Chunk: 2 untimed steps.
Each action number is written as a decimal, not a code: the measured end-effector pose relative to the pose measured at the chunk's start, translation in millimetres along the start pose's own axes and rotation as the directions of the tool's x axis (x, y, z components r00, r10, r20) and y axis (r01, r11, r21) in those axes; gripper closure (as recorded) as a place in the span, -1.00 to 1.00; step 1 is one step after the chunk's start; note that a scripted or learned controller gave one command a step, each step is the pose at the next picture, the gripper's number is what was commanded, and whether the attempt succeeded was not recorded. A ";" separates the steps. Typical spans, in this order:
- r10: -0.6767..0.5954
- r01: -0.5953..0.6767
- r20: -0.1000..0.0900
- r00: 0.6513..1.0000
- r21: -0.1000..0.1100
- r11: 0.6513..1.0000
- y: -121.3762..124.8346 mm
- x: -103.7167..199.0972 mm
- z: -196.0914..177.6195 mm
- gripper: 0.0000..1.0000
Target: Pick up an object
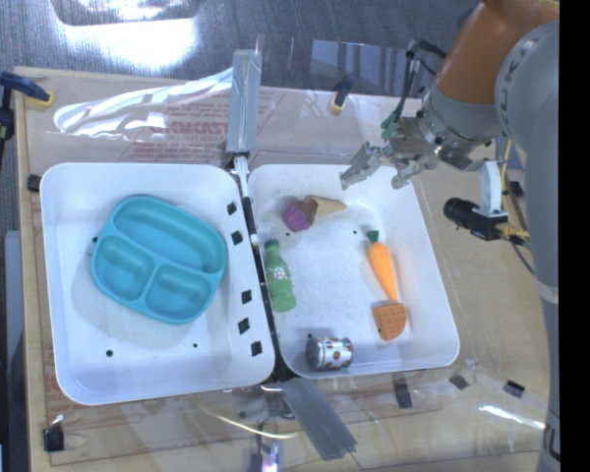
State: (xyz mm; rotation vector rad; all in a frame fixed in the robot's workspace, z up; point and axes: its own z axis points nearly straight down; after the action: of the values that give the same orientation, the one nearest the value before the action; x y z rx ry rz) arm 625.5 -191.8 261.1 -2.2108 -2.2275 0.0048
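The jaws hang spread and empty over the right bin [428, 264], at its 1 o'clock corner, poised to descend. Nearest below, at 11 o'clock, lies the cone [310, 209]; the carrot [382, 268] rests at 3 o'clock.

**What the view leaves unclear**

The arm [506, 57] is cut off at the right and top edges, so its base and upper links are out of sight. The small can [328, 352] near the right bin's [428, 264] front rim is too small to read (its label is a blur of colour). The purple piece [296, 216] touching the cone-shaped toy [324, 206] is too small to identify. Printed lettering on the plastic sheet [177, 116] behind the bins is blurred by glare.
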 end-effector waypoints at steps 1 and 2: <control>0.002 -0.002 0.000 1.000 0.001 1.000 -49.6 -18.1 84.7 -1.00; 0.051 -0.051 0.000 0.999 -0.001 0.999 -70.3 -16.8 170.3 -1.00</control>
State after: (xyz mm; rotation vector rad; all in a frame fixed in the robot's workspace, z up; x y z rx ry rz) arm 554.6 -209.1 91.1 -2.2674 -2.1705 0.0035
